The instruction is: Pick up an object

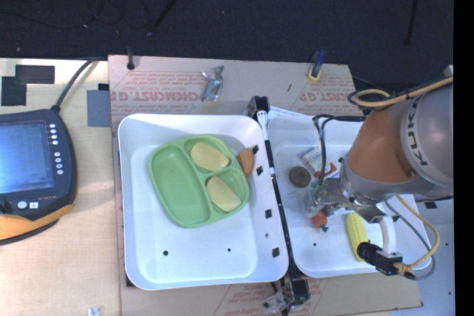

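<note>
**Gripper low in the right bin, among small items**

The gripper (324,192) sits down inside the right bin (311,259), at the end of the grey arm (415,148) with its orange band, which reaches in from the right. Whether it is spread or closed cannot be told from here; the wrist hides it, and nothing can be seen gripped.

Just below the gripper lies a small orange-red object (318,219), too small to identify. A round dark disc (299,176) rests just to the gripper's left. A yellow corn cob (356,230) lies near the arm, toward the front of the same bin.

In the left bin (148,248) a green divided tray (178,185) holds two pale yellow pieces (209,156) in its compartments. A small orange piece (245,159) touches the tray's right edge. A teach pendant (29,170) rests on the bench at far left.
</note>
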`<state>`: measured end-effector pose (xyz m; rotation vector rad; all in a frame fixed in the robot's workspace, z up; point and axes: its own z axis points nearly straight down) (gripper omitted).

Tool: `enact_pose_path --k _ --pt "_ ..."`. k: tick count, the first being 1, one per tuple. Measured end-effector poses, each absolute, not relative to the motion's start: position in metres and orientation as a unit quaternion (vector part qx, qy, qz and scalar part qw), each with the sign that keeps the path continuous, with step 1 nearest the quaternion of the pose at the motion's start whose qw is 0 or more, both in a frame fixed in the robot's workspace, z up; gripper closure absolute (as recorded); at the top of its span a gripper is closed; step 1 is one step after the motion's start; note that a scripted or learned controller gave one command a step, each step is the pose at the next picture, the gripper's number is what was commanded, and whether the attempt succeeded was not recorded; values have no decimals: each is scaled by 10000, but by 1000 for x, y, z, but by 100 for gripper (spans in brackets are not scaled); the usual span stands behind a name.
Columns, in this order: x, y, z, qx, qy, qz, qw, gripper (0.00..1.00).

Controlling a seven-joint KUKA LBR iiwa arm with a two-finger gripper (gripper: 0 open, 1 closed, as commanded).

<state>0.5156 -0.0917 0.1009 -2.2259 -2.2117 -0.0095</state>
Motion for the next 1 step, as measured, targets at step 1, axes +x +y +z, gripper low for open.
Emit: enact_pose_path --k 1 --pt "475 -30 192 -7052 -7090 -11 12 100"
